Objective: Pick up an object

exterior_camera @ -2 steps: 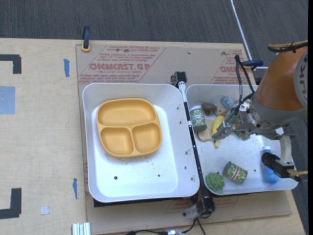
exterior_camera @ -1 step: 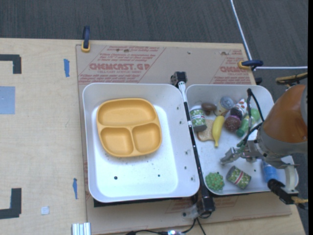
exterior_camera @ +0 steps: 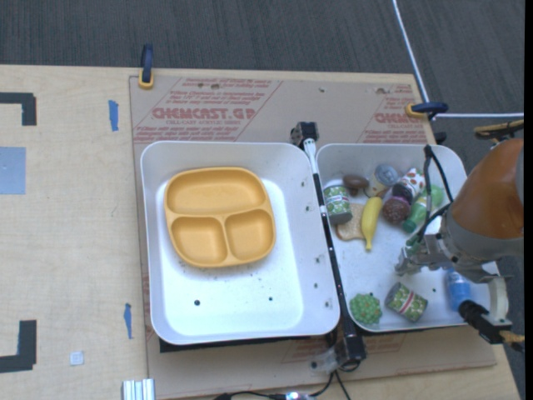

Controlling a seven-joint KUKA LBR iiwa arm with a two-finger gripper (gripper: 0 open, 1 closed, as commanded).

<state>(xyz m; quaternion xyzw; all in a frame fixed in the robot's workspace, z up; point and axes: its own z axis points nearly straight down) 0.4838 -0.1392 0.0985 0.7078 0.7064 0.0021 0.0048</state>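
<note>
Down in the right bin (exterior_camera: 466,173) sits my gripper (exterior_camera: 414,259), low over the floor between the banana (exterior_camera: 371,220) and the small can (exterior_camera: 406,302). From this slanted view I can't tell whether it's spread or closed, and I see nothing caught in it. Candidate objects crowd nearby: the can just below it, the green ball (exterior_camera: 365,308) at the front edge, and a jumble along the back wall. My worry is that a close here grabs bare plastic, or nudges the can away sideways. The yellow tray (exterior_camera: 220,216) lies well apart in the left bin (exterior_camera: 158,248).
</note>
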